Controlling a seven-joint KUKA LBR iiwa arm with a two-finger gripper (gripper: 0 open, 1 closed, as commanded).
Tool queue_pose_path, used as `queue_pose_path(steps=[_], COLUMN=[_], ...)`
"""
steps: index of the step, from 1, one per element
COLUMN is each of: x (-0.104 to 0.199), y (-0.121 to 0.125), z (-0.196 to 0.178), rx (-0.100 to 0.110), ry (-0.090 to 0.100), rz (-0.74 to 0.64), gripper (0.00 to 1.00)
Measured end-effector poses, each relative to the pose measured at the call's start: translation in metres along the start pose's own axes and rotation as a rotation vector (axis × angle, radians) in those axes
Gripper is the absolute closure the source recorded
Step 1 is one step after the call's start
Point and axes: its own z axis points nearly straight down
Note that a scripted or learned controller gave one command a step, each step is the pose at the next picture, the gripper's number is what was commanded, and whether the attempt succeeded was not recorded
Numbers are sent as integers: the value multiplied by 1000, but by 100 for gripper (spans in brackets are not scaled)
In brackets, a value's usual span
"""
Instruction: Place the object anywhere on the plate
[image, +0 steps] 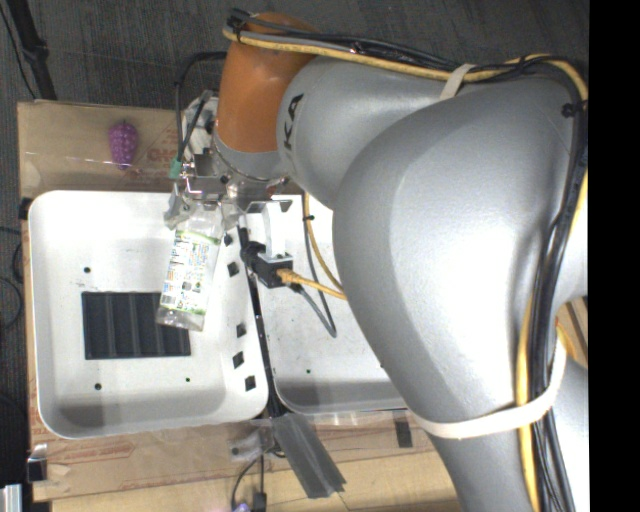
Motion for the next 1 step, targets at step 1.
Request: queue_pose_path(steps=[1], x=[-4], y=[11], z=[-21], rx=[-3], ry=[0], rz=[-26], gripper=[100])
